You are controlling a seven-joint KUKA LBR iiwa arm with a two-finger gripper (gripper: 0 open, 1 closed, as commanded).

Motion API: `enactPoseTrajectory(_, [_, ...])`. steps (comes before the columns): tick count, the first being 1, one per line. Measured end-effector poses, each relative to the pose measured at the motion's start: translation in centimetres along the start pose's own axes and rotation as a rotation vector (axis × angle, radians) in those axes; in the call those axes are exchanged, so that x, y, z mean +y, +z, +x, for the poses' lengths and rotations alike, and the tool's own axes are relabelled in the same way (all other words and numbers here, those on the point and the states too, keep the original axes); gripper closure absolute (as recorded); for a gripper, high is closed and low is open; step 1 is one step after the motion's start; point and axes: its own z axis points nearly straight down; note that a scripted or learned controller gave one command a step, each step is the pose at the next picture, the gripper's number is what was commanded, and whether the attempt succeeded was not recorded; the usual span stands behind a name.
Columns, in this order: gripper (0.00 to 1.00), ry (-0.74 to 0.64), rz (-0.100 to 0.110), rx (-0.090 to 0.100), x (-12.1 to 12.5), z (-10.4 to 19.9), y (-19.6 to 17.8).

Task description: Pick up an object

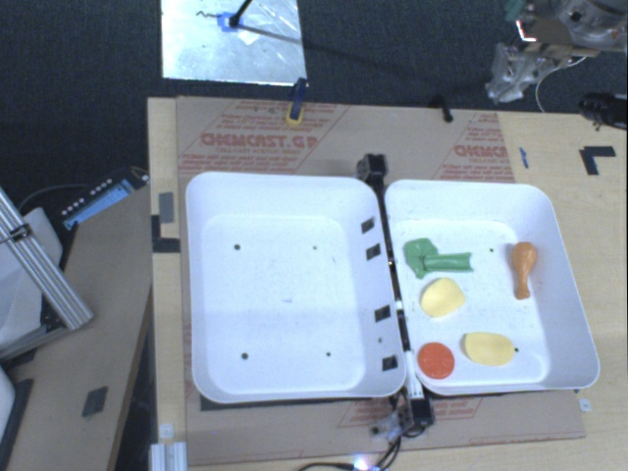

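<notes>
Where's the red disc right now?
The red disc lies in the right bin, near its front left corner, beside the yellow oval piece.

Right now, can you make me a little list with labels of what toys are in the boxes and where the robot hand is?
right bin: holds five toys
green toy: near the divider, farthest back
orange drumstick-shaped toy: by the right wall
pale yellow lump: middle, below the green toy
red round toy: front corner by the divider
yellow oval toy: front, right of the red one
left bin: beside the right bin
gripper: raised beyond the right bin, holding nothing visible
</notes>
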Motion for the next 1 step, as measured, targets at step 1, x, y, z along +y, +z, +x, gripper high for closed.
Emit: enactPoseTrajectory(1, [1.0, 0.006, 0.004, -0.001, -0.24, -5.86, -0.62])
